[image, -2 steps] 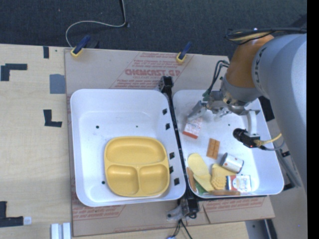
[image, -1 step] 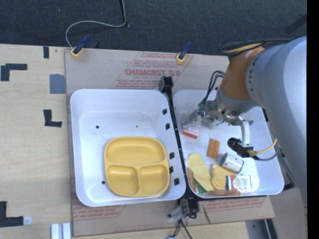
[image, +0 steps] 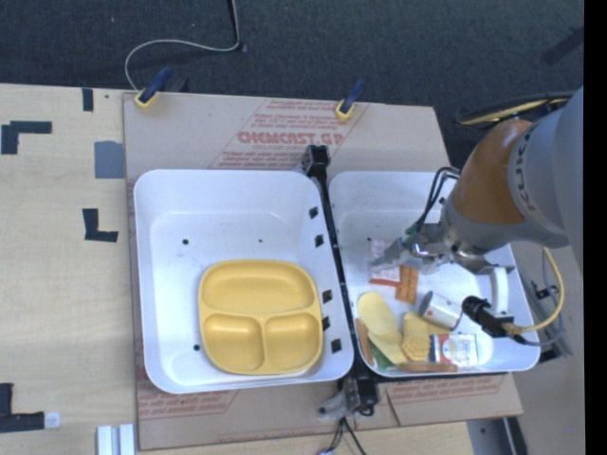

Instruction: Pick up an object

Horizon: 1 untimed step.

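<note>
The yellow divided tray (image: 260, 316) lies well left of the tool (image: 417, 252), in the other bin. Just below the tool, crowded small objects (image: 410, 322) risk a double or glancing grasp. Tool's opening: cannot tell.

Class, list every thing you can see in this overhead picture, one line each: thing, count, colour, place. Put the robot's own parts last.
white bins: 2, white, side by side on the cardboard sheet
divided plate: 1, yellow, three compartments, in the left bin toward its near edge
small items: a jumbled pile, yellow, orange, white and green, in the right bin's near half; exact count unclear
cardboard sheet: 1, brown with red print, under both bins
clamps: 2, blue and yellow, at the sheet's far edge
cable: 1, pale, on the dark floor beyond the bench
arm: 1, grey with an orange band, over the right bin
gripper: 1, dark, above the pile
</note>
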Tool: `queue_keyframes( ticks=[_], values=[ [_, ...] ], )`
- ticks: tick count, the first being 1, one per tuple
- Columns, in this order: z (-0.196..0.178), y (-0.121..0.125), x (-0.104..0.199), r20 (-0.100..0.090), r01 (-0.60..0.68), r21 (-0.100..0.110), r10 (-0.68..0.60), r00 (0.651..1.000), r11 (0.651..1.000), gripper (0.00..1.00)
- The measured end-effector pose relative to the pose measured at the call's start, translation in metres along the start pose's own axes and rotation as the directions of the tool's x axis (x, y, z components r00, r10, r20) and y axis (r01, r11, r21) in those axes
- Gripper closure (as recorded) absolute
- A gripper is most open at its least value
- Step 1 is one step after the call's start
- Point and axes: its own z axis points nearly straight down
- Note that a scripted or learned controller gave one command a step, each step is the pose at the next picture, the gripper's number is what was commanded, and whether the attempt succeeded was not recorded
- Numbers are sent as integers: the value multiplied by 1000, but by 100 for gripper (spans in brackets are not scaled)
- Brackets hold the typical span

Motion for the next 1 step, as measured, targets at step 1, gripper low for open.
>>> queue_keyframes(
  ticks=[1],
  values=[
    [0,-27,-10,2,1,-2,-1,1000,1000,0]
  ],
)
